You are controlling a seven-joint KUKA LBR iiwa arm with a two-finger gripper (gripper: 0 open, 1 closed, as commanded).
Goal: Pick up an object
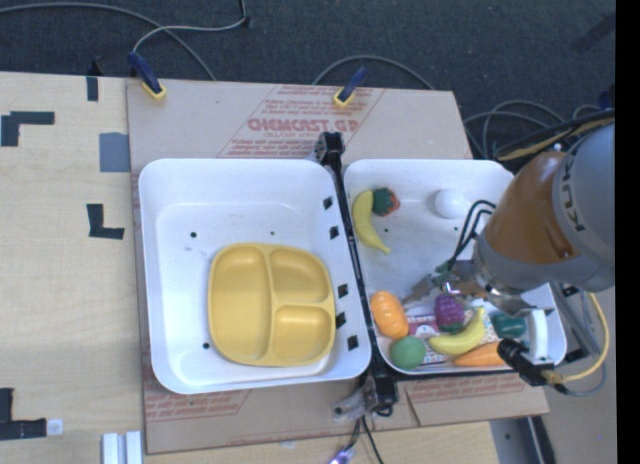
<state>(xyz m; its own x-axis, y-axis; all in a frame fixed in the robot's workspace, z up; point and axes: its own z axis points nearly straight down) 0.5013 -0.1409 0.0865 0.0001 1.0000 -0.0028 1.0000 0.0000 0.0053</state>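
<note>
A: Yellow plastic first: a divided tray [271, 303] lies flat in the left bin [160, 252], nearer the front wall than the back.

B: And behind the bins?

A: Brown cardboard [290, 122] with red printing under both, held by two yellow-and-blue clamps [148, 76] at its far edge. Cables [200, 32] trail over the dark carpet [420, 12] beyond.

B: Moving right, what sits in the other bin?

A: In the right bin [420, 167], just past the divider, a banana [366, 222] with a small red-and-green piece [385, 201] touching its top end. A white ball [447, 202] lies near the back wall, apart from the rest. Along the front wall there is a crowd: an orange fruit [389, 314], a green round one [407, 353] just in front of it, a second banana [460, 337], an orange carrot [482, 356] and a purple grape cluster [450, 309].

B: Where is the gripper?

A: The gripper [452, 292] hangs low over that crowd, right above the purple cluster, with the grey and orange arm [545, 222] coming in from the right. The wrist covers much of it, so whether the fingers are spread or closed I cannot tell, nor whether they touch the grapes.
</note>
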